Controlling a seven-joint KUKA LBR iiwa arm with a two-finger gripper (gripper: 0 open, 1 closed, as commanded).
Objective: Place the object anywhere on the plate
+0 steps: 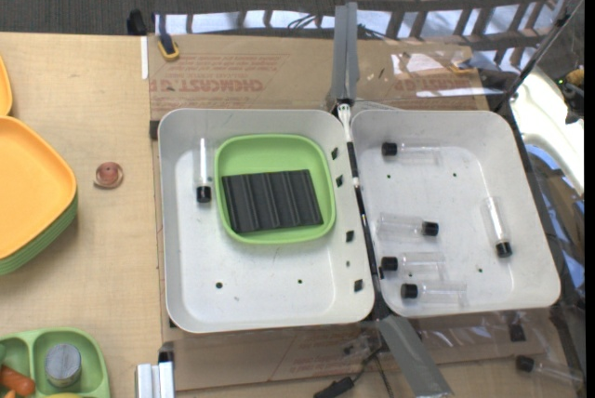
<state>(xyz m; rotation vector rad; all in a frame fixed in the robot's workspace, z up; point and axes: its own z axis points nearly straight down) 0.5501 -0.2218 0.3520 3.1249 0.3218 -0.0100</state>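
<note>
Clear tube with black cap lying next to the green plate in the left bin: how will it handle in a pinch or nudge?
The tube looks round and slim, lying flat on the bin floor, so a nudge would likely roll it sideways. Its clear wall looks smooth, so it may slip in a pinch. It is probably light; the black cap end may weigh slightly more.

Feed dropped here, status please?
Green plate in left bin, dark ridged pad on it. One tube beside plate. Five tubes in right bin.

A small round reddish-brown knob [109,174] sits on the wooden desk [102,285] beside stacked orange plastic trays [28,196].
</note>
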